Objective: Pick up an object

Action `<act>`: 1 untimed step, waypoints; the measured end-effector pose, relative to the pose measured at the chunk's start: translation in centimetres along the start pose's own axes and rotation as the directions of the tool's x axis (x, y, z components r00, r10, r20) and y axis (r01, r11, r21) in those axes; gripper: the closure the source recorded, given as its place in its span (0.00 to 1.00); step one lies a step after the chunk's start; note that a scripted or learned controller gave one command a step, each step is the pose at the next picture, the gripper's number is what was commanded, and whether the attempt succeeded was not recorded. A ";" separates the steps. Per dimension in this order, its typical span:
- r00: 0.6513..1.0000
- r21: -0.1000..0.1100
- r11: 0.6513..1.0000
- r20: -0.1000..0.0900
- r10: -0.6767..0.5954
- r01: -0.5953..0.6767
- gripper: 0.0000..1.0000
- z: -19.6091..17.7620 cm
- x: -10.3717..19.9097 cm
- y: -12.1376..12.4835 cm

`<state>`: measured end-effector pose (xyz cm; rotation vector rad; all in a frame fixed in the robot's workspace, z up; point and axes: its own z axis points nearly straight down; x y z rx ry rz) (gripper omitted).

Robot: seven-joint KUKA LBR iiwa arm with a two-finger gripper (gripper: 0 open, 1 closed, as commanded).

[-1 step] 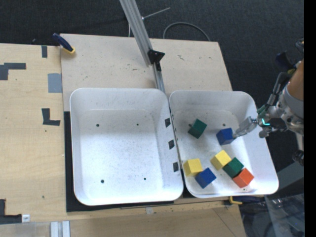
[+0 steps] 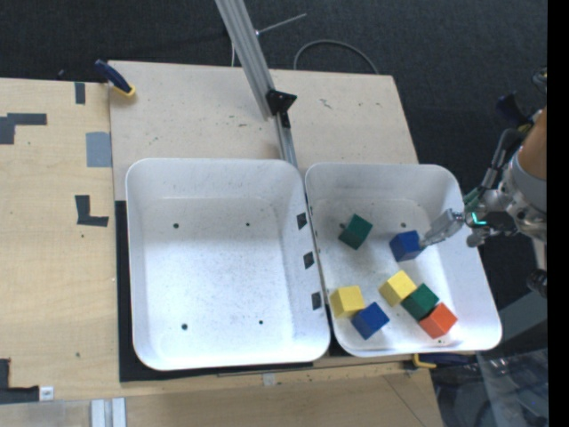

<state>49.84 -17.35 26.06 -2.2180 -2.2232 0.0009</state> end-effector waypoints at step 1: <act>1.000 0.006 1.000 -0.001 0.003 -0.003 0.00 5.9 -0.8 -0.1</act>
